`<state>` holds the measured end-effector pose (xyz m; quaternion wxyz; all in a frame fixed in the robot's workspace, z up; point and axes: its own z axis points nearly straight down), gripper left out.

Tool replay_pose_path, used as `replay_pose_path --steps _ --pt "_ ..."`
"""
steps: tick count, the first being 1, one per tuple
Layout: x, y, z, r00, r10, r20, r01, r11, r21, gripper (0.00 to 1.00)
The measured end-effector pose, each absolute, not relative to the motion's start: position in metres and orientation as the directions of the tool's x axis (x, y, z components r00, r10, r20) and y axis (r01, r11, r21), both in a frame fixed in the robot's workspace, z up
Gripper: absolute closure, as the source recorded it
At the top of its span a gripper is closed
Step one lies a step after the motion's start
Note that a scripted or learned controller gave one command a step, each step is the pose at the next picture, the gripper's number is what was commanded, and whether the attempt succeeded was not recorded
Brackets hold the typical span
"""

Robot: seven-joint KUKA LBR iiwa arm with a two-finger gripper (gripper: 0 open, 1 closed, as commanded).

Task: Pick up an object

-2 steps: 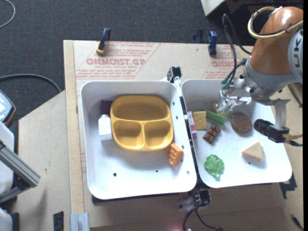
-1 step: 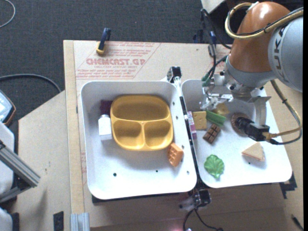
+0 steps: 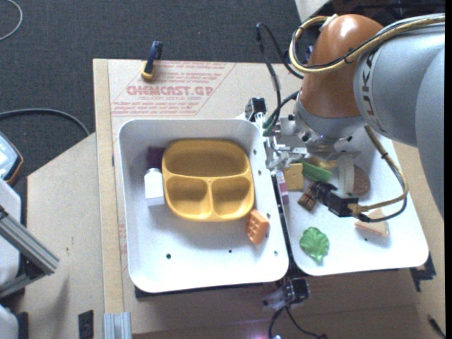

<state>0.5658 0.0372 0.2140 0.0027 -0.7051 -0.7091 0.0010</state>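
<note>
Approach step: the gripper (image 3: 305, 162), state indeterminate, hovers over the right bin (image 3: 409, 249); next, descend onto the green leaf (image 3: 314, 244) just below it.

One fixed camera looks down at a slant on the bench (image 3: 176, 90) from above — near enough that both bins, left (image 3: 134, 210) and right (image 3: 395, 239), span most of the frame. The arm (image 3: 381, 69) enters from the right, dark floor (image 3: 85, 20) beyond.

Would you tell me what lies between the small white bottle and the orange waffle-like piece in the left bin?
In the camera view, the yellow divided tray lies between the white bottle and the orange waffle piece.
</note>
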Motion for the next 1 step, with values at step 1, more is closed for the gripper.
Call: replay_pose_path --steps 1 --pt "0.5654 0.0301 0.2148 0.000 1.000 0.001 1.000 0.000 -0.003 1.00"
